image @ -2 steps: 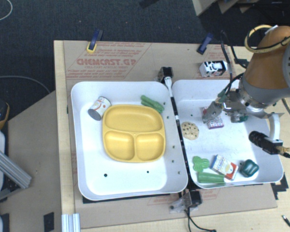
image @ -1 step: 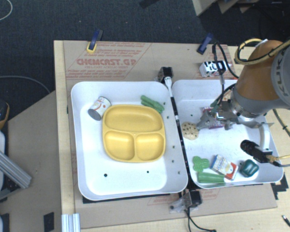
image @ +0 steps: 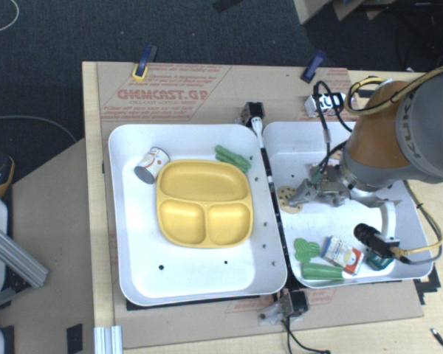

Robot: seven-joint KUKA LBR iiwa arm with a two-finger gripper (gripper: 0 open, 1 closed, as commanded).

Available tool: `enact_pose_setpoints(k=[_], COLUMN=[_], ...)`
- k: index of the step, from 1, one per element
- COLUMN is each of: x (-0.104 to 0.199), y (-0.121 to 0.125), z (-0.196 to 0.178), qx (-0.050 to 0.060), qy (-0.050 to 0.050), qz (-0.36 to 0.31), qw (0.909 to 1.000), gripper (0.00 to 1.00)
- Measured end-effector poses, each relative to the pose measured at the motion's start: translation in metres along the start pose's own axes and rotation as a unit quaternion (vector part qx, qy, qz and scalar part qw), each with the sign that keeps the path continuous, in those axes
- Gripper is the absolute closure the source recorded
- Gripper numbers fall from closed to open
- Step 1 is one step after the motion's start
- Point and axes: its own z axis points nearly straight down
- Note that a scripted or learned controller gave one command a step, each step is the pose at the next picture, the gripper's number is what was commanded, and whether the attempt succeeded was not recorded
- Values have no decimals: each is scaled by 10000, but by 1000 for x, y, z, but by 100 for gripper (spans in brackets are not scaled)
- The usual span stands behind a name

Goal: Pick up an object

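Camera view looks down on a brown board surface [image: 170, 94] that carries two shallow white bins side by side. In the left bin [image: 192, 275] we see a yellow plate [image: 204, 198] with three compartments, which takes up the middle of the bin. A small white cup [image: 152, 164] lies on its side just beside the far left corner of the plate, its grey end turned to the near left. A green pod [image: 232, 157] lies at the far right corner of the plate, touching its rim.

The arm [image: 421, 131] reaches from the right over the right bin [image: 295, 144], and its jaws are low in the middle of this bin, near the left wall. We cannot tell from this angle whether the jaws are spread or pressed together.

Things that could be picked up lie in both bins. The nearest to the jaws is a round tan disc [image: 288, 199] with small holes, flat on the bin floor just to their left; we cannot tell if they touch it. Three more things lie along the near side of the same bin, apart from the jaws. They are a lumpy green piece [image: 306, 249], a long green piece [image: 322, 271] just in front of it, and a small printed carton [image: 341, 254] just to the right of both.
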Motion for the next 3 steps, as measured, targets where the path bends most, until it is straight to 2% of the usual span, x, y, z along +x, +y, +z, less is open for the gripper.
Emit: enact_pose_setpoints(k=[1,2,3], x=[1,-5,-11], y=[3,8,2], z=[-15,-61,-108], qx=[-51,-31,-30], qy=[3,-19,-17], qz=[2,-8,-1], qw=[10000,10000,10000], gripper=[100,100,100])
